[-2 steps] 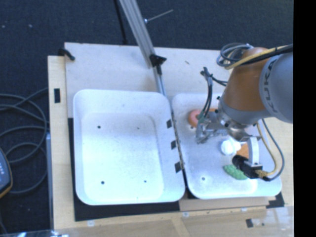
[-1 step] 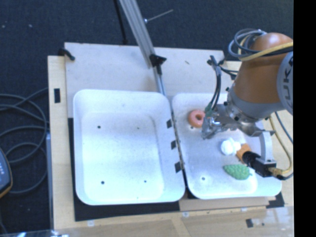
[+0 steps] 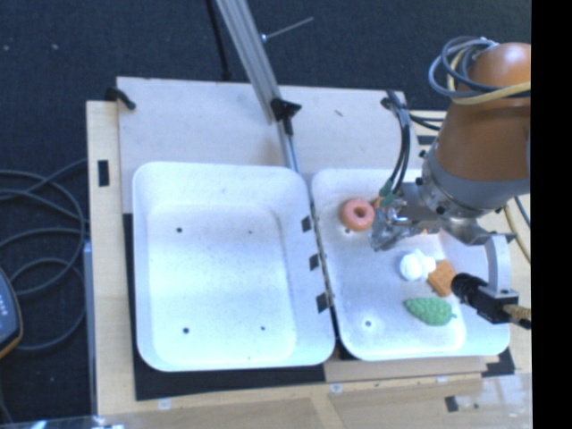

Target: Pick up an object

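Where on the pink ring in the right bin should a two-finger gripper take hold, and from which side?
Grip the pink ring across one side of its band, one finger in the hole and one outside, coming straight down from above. It seems to lie flat on the right bin, hole upward. Its left half is probably easier, since the gripper hangs close on its right.

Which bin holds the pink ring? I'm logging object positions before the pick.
It lies in the right bin, flat on the floor near the upper left corner: the pink ring shows its hole facing up, beside the gripper.
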### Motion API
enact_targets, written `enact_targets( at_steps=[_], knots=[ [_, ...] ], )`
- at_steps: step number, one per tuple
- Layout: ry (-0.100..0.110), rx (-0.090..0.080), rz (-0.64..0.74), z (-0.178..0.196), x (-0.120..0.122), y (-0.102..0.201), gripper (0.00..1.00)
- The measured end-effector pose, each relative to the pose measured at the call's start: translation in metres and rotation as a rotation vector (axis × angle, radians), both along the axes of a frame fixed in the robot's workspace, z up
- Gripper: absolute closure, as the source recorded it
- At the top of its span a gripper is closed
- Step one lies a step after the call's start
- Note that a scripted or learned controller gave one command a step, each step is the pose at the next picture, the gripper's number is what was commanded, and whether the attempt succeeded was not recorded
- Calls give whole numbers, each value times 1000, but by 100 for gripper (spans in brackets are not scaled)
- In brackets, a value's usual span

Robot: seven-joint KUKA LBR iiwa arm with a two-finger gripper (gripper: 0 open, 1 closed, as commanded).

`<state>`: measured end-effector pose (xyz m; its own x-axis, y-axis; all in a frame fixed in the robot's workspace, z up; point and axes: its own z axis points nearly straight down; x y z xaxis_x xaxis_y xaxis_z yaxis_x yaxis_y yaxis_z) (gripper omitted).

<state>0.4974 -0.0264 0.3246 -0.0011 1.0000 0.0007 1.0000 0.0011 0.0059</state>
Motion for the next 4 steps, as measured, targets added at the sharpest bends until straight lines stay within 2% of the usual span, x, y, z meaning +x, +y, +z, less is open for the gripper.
enact_targets(
  at_steps=[1, 2, 3, 4],
  knots=[
    [3, 0, -1, 15, -8, -2, 100],
    [2, 0, 2, 82, 22, 50, 100],
    [2, 0, -1, 116, 10, 55, 100],
    [15, -3, -2, -40, 58, 52, 100]
  ],
)
